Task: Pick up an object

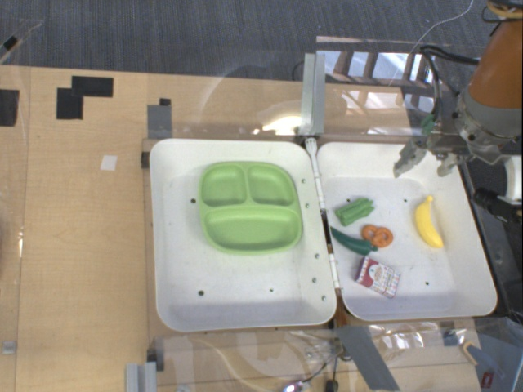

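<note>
My gripper (426, 164) hangs over the far right part of the right bin (409, 300), its two fingers spread apart with nothing between them. Below it and a little to the right lies a yellow banana (428, 222). Further left in the same bin are a light green vegetable piece (355, 211), a dark green pepper (351, 240), an orange pretzel-like ring (377, 235) and a small red and white box (377, 277). The gripper touches none of them.
The left bin (176, 292) holds a green divided plate (248, 206). A metal post (311, 96) stands at the far end of the ridge between the bins. Wooden bench surface stretches to the left.
</note>
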`<state>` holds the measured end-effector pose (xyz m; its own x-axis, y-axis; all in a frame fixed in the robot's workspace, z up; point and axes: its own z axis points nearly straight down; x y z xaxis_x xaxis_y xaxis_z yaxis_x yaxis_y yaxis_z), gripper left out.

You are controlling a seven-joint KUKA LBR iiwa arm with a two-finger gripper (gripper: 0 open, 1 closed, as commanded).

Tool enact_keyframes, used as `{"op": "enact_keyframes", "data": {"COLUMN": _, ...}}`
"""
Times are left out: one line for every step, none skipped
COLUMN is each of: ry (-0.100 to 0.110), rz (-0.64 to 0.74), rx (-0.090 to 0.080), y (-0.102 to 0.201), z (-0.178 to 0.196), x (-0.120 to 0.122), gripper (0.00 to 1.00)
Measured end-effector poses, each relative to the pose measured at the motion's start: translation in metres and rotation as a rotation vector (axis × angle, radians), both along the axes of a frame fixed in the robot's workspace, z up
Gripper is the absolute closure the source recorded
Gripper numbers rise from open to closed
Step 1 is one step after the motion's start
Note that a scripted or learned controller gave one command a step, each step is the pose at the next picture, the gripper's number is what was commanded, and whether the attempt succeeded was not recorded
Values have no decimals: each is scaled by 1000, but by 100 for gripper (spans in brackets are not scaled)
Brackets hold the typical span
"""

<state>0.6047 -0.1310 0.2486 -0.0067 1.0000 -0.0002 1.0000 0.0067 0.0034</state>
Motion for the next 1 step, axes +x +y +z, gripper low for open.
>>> {"op": "enact_keyframes", "data": {"ry": -3, "rz": -119, "rx": 0, "y": -48, "z": -152, "x": -43, "gripper": 0}}
